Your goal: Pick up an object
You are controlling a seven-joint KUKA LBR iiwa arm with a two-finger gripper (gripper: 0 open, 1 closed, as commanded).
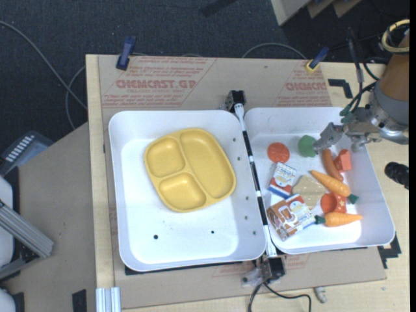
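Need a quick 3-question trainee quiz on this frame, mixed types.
1. True or false: the yellow divided plate lies in the right bin.
2. Which item is nearest the gripper? A) green ball B) red disc C) snack packet
3. Fill in: the plate has ___ compartments.

Key: 1 false, it lies in the left bin. 2 A. 3 three.

**Arm appearance, overhead camera**

Arm (pixel 395 99): grey metallic wrist section, rounded, with an orange-brown band above it. Black cables run alongside the wrist housing. Gripper (pixel 335 138): grey metal, angular bracket-like body with small dark fittings; a small green spot shows near its base. Finish matte, edges blurred.
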